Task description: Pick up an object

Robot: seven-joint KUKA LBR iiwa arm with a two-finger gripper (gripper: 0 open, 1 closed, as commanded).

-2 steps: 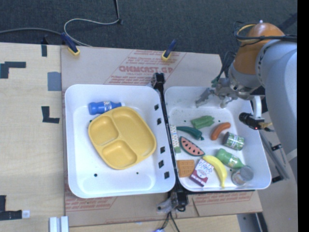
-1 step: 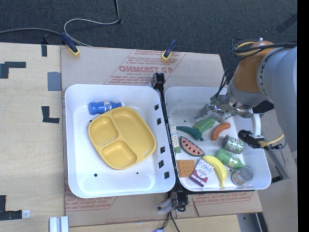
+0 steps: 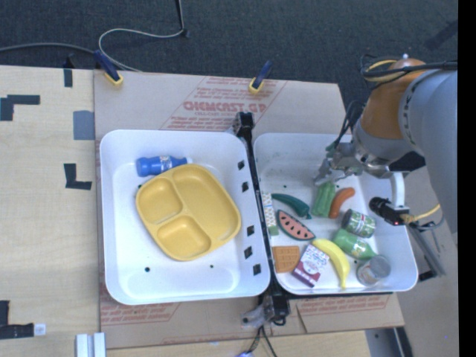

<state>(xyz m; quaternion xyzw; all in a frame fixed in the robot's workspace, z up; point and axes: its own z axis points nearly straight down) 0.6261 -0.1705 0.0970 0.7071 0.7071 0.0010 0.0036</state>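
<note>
My gripper (image 3: 332, 171) hangs low over the back of the right bin (image 3: 297, 151), reaching in from the right. Just in front of it lies a green block (image 3: 323, 198), beside an orange carrot (image 3: 343, 199). Whether the gripper touches the block cannot be made out, and nothing is visibly held. Further forward in that bin lie a dark green pepper (image 3: 291, 203), a watermelon slice (image 3: 295, 226), a green can (image 3: 358, 223), a green bottle (image 3: 352, 245), a banana (image 3: 334, 258), a cracker (image 3: 285, 257), a small carton (image 3: 312, 265) and a silver tin (image 3: 372, 271).
The left bin (image 3: 119, 222) holds a yellow divided plate (image 3: 187, 210) and a blue bottle (image 3: 159, 165) behind it. A black divider (image 3: 251, 199) runs between the bins. Bare white floor lies at the back left of the right bin.
</note>
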